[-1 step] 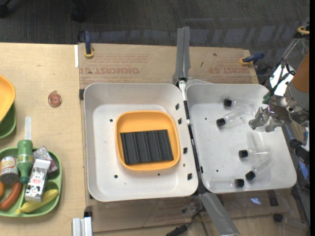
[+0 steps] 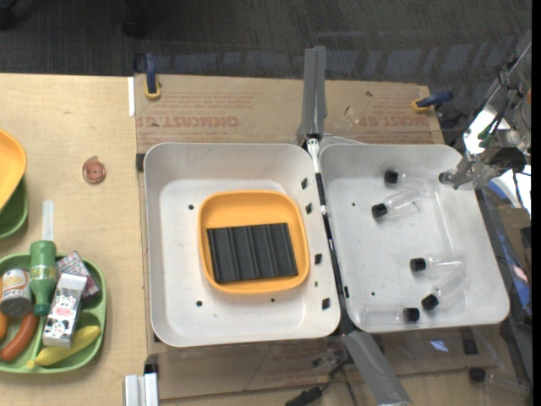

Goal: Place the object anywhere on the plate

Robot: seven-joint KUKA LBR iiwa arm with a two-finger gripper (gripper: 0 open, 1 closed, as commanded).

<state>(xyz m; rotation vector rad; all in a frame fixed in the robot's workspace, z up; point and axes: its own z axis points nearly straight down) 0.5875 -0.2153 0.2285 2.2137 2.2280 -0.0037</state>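
Note:
An orange-yellow plate [image 2: 251, 205] lies in the left bin [image 2: 169, 252]. A dark grey ribbed block [image 2: 256, 253] rests flat on it, covering most of its middle. In the right bin [image 2: 473, 252] lie several clear vials with black caps, among them one near the far wall [image 2: 390, 177], one tilted below it [image 2: 396, 205] and one by the near wall [image 2: 412, 314]. My gripper [image 2: 457, 177] hangs over the far right corner of the right bin, apart from the vials, with nothing visibly in it.
A wooden table at the left bears a green tray of toy food [image 2: 51, 311], a yellow bowl [image 2: 8, 172] and a small pink disc [image 2: 94, 171]. Clamps [image 2: 150, 87] hold the cardboard behind the bins. A grey divider bar [image 2: 314, 91] stands between the bins.

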